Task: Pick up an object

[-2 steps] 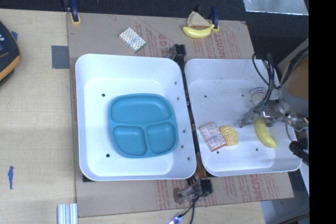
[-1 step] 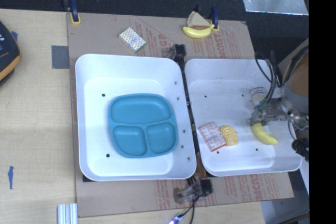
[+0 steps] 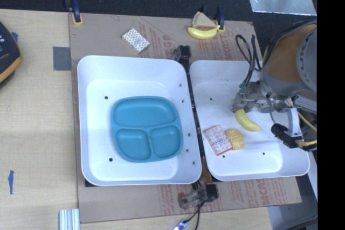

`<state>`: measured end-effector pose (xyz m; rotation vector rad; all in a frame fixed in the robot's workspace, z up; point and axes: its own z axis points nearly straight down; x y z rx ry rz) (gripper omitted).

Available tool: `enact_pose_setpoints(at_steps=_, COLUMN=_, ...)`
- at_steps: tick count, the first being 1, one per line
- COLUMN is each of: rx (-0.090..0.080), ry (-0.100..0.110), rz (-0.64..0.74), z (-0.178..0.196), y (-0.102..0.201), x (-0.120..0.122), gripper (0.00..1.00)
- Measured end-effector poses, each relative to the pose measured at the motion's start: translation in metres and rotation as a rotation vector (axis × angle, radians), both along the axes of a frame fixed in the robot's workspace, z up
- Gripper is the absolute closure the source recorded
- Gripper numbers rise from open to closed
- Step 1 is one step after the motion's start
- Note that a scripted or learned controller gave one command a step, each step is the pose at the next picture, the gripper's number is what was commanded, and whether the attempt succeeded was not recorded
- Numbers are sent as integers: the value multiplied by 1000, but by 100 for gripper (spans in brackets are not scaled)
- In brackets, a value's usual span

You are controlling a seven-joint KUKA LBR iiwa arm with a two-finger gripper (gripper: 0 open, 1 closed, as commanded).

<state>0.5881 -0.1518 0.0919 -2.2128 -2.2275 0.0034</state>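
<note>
claw [image 3: 243, 106] low in the right bin [image 3: 215, 75] — just above a banana [image 3: 248, 121].

The arm [image 3: 291, 62], grey with an orange band, enters from the right edge of the frame, wrist bent downward at mid-right. Its gripper [image 3: 246, 104] points toward lower left.

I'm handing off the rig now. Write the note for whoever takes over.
Claw: down in the right bin, right above the yellow banana. No sign it holds anything.
Things: banana, a small yellow piece and a red-and-white packet all lie on the right bin's floor. Blue divided tray sits in the left bin.
Done: nothing lifted yet.
Left: grasp and lift one object.
</note>
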Motion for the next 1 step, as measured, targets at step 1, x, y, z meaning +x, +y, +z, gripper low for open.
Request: enact_pose_setpoints(at_steps=1, rx=1, ry=-1, rz=-2, z=100, y=69, x=-18, gripper=100)
